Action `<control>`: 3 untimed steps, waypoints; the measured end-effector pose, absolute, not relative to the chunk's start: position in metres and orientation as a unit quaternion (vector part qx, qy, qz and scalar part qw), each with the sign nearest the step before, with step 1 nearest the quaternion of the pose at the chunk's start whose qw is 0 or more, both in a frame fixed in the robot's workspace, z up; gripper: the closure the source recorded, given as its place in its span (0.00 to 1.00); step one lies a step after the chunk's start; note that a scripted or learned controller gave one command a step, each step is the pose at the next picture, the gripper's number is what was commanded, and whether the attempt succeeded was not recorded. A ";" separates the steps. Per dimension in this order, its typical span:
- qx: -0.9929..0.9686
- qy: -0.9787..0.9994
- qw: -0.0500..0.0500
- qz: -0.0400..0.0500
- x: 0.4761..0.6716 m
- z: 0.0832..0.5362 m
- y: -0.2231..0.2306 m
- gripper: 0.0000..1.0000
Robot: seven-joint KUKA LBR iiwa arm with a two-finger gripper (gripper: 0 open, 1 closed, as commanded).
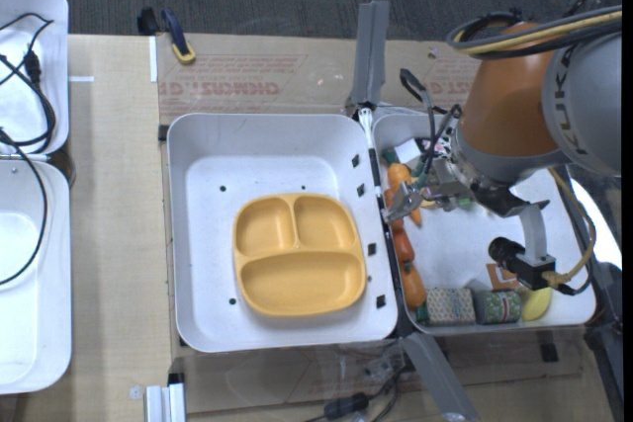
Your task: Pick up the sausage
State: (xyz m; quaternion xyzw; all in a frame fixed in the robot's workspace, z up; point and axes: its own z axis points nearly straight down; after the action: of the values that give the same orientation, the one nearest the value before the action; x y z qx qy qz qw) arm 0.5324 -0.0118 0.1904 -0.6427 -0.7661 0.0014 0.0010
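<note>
The gripper (407, 203) is hanging low at the right bin's (584, 311) nine o'clock edge; whether its pincer is apart or together, I cannot tell. The reddish sausage (404, 243) is lying just beneath it, at six o'clock, along the wall. The yellow divided plate (299, 254) is sitting in the left bin (198, 212).

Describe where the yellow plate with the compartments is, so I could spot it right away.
Start with the two white bins side by side; take the left bin, away from the robot arm. The yellow plate lies flat on its floor. It has three compartments, unlike the small food items piled in the right bin.
</note>
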 end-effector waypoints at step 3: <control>-0.605 -0.796 0.000 0.000 0.548 0.091 -0.201 0.00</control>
State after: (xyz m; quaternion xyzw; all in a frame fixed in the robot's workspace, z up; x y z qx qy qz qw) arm 0.5482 -0.2012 0.0912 -0.6049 -0.7963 0.0004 -0.0002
